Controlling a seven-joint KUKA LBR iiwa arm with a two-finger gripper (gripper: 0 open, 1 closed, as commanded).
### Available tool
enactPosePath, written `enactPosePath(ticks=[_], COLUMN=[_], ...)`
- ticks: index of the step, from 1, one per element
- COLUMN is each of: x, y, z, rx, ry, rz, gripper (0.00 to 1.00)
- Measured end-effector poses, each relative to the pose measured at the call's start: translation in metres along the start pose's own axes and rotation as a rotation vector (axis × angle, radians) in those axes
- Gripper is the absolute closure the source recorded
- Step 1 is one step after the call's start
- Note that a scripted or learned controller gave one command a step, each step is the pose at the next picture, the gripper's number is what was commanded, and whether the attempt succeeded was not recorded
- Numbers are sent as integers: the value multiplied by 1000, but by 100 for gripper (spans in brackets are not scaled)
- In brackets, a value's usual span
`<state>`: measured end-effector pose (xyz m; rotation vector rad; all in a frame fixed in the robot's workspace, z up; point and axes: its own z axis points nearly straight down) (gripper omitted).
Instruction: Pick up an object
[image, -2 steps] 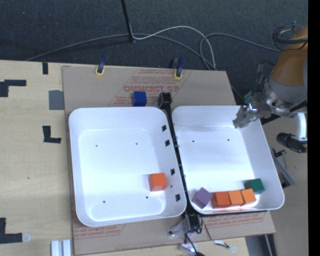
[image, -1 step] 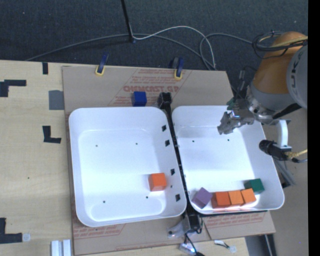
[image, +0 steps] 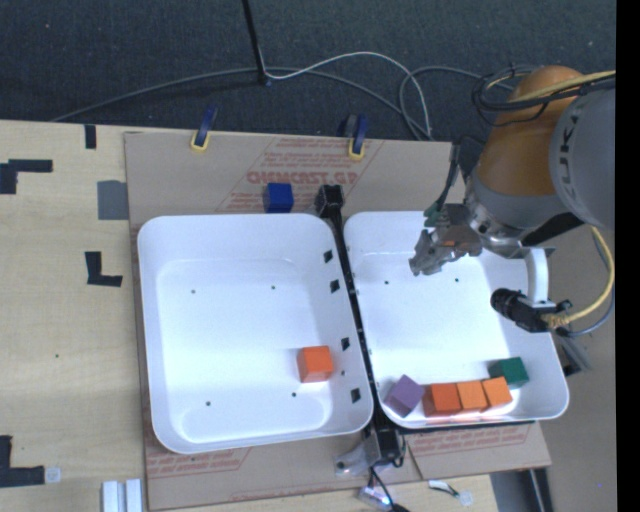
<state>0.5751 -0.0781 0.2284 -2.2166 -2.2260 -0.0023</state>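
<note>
Two white bins sit side by side on my bench, shown left to right. Left bin: I see one orange cube near its lower right corner, resting on the floor, its edges turned slightly off the bin's walls; being a cube, it shows no long axis. Behind this bin, on the cardboard sheet, stands a blue block. Right bin: along the near wall lie a purple block, turned diagonal to the wall, then two orange blocks touching each other in a row that runs left to right along the wall, then a green block just behind the row's right end. Gripper: it hangs over the far part of the right bin, well apart from every block; whether its fingers are spread or closed I cannot tell. Nothing shows between them. Arm: enters from the right, orange band above the wrist.
</note>
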Motion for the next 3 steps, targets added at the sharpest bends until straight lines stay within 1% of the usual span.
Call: enactPosePath(ticks=[1,2,3], x=[44,101,151], y=[-10,-27,-41], z=[-6,2,-8], rx=[1,3,1], ry=[0,-1,0], rz=[0,0,0], gripper=[100,100,100])
